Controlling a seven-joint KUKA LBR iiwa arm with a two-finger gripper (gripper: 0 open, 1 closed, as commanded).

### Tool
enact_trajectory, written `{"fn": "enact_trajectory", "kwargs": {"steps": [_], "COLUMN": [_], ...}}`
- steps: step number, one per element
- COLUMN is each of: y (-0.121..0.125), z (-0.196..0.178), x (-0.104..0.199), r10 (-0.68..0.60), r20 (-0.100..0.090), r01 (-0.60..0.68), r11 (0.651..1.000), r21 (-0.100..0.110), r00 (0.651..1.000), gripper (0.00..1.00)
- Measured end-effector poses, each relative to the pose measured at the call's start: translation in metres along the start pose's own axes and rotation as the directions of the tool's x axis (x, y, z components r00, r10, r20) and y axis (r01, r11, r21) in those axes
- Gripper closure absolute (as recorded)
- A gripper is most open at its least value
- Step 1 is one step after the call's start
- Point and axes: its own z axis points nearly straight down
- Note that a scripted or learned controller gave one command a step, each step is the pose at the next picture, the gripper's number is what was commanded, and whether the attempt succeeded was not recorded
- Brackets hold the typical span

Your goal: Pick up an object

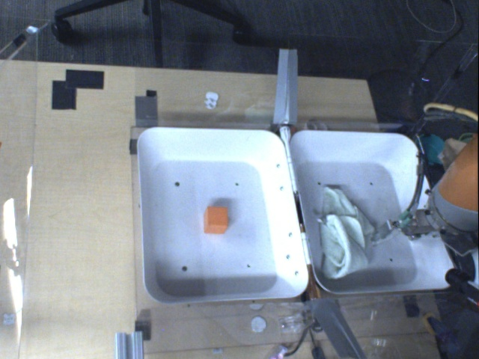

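Camera view: two-finger metal gripper (383,230) is low in the right shallow white bin (389,155), fingers spread, pinching nothing. Crumpled pale-green cloth (340,234) lies just left of the fingertips. Small orange cube (216,220) is well off left, in the left white bin (161,200).

Two bins are set side by side on the bench (75,200), the left bin (150,200) at nine o'clock and the right bin (352,148) at three o'clock. A block (216,220) is placed near the middle of the left bin's floor. A cloth (340,232) is laid in the right bin, toward its six o'clock wall. The gripper (383,230) is positioned just beside the cloth, at its three o'clock side.
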Motion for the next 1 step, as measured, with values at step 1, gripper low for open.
{"fn": "enact_trajectory", "kwargs": {"steps": [1], "y": [0.0021], "z": [-0.011], "x": [0.0003], "r10": [-0.002], "r20": [0.002], "r01": [0.002], "r11": [1.0], "r21": [-0.005], "r00": [1.0], "gripper": [1.0]}}
